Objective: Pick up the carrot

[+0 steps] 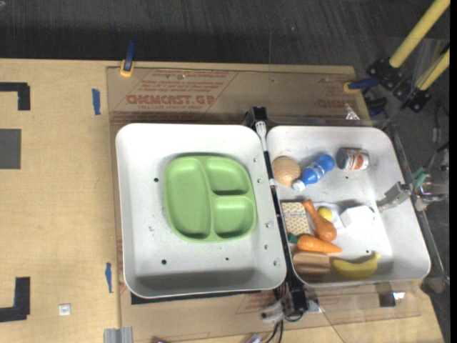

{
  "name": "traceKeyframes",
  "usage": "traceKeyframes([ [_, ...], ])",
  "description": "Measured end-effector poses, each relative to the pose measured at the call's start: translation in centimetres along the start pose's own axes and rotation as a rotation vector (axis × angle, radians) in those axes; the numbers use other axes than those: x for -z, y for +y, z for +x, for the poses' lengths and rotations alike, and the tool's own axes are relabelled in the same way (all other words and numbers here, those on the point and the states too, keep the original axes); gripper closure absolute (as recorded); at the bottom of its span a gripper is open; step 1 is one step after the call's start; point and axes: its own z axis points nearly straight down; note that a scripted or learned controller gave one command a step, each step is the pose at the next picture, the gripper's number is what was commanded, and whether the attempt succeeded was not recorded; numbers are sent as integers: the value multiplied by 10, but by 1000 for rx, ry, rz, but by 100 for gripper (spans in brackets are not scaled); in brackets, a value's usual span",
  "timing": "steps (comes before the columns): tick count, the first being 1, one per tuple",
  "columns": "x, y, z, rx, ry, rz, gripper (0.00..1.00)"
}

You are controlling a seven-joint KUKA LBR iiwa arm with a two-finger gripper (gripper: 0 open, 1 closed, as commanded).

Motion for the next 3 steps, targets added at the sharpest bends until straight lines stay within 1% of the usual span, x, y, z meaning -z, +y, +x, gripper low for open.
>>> traceKeyframes([
  [1,-113,-11,57,7,-4,-8,0],
  [2,-119,17,109,-239,-8,-15,0],
  [3,-119,61,113,-450,-5,-5,0],
])
